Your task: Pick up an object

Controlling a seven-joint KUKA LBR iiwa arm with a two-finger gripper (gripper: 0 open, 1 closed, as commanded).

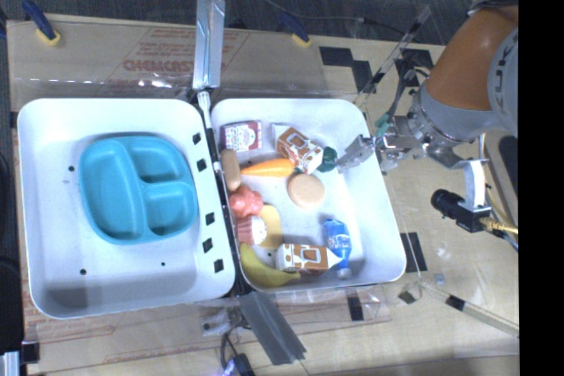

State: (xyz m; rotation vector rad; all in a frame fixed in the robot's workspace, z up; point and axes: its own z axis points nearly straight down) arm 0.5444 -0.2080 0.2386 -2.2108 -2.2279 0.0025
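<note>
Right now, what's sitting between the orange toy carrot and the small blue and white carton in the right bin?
In the camera view, a round tan disc lies between the orange toy carrot and the small blue and white carton.

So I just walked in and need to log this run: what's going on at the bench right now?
A grey KUKA arm reaches in from the right, its gripper hanging over the right edge of the right bin, near a small dark green item. That bin holds toy groceries: a carrot, small cartons, a banana, a blue bottle. Nothing is visibly held. The left bin holds a blue divided tray.
</note>
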